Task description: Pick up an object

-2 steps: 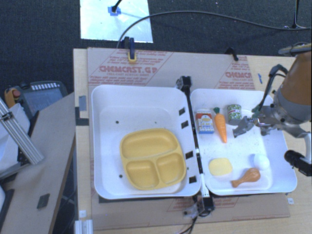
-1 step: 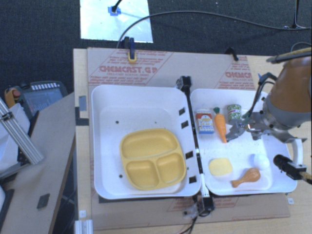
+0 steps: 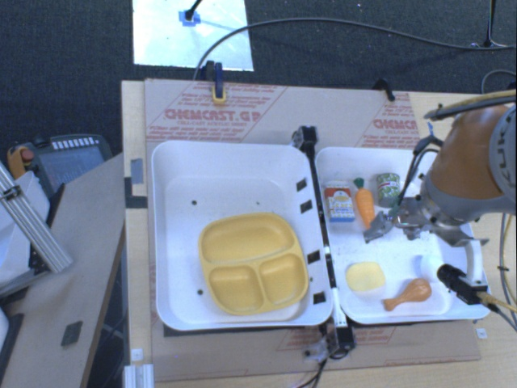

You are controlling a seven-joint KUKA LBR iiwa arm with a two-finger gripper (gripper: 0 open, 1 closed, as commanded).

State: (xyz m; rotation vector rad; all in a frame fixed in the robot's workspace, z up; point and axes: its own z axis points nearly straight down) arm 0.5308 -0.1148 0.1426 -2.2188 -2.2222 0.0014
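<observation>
Several small items sit in the right bin [image 3: 404, 318], so the claw [image 3: 378, 229], its opening impossible to tell here, should centre over the carrot [image 3: 365, 206] before descending.

**Arm low over the right bin, food toys spread beneath**

Two white bins are seen side by side on the tabletop [image 3: 266, 103]. The left bin [image 3: 174, 217] is occupied by a yellow divided plate [image 3: 252, 263], laid flat near its front. In the right bin [image 3: 355, 309], a small carton [image 3: 339, 202], a carrot [image 3: 365, 206] and a green can [image 3: 388, 187] are lined up close together near the back wall. A pale yellow chip [image 3: 365, 276] and a drumstick [image 3: 408, 293] are found nearer the front, apart from each other. The grey arm [image 3: 477, 164] is reached in from the right, and the gripper [image 3: 378, 231] is placed just below the carrot, over the bin floor. Nothing can be made out between the gripper and any toy.
</observation>
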